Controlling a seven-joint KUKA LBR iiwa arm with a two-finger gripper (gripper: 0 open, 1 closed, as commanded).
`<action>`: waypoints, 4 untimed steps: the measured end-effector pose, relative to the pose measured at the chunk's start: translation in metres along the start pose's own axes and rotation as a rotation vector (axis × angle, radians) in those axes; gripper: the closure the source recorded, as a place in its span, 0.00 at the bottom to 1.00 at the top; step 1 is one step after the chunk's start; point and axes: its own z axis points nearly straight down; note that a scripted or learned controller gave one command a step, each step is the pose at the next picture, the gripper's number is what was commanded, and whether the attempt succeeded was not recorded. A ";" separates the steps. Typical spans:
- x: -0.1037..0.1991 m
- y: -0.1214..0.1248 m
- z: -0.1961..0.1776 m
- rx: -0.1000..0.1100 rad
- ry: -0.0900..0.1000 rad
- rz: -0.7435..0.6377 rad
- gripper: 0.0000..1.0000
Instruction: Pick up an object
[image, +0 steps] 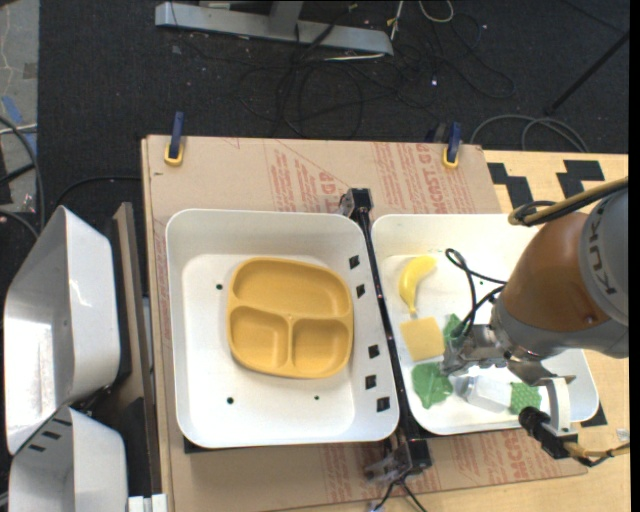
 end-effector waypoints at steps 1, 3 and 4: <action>0.001 -0.002 -0.063 -0.006 -0.004 -0.007 1.00; 0.061 0.024 -0.120 -0.003 -0.001 -0.013 1.00; 0.108 0.039 -0.113 -0.001 -0.001 -0.013 1.00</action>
